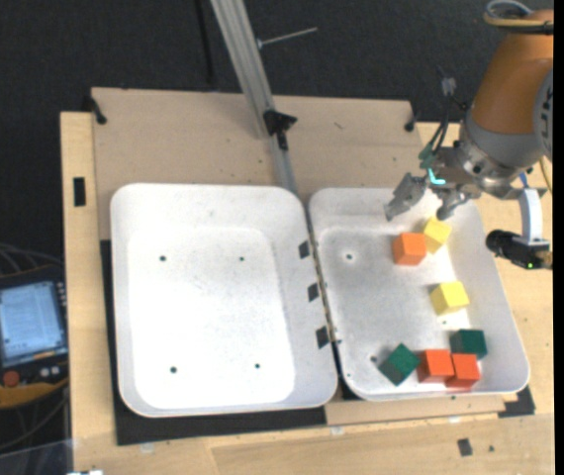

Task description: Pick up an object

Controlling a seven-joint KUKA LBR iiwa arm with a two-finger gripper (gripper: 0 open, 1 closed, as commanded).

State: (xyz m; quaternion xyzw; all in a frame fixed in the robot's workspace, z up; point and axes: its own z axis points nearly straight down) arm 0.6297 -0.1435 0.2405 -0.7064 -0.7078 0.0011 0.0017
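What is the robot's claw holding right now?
Nothing. The gripper hangs open above the right bin, its fingers apart, just over the orange block.

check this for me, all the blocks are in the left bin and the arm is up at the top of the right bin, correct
Not quite. In the camera view the blocks, such as the orange block and a yellow block, lie in the right bin, not the left bin. The gripper is indeed at the top of the right bin.
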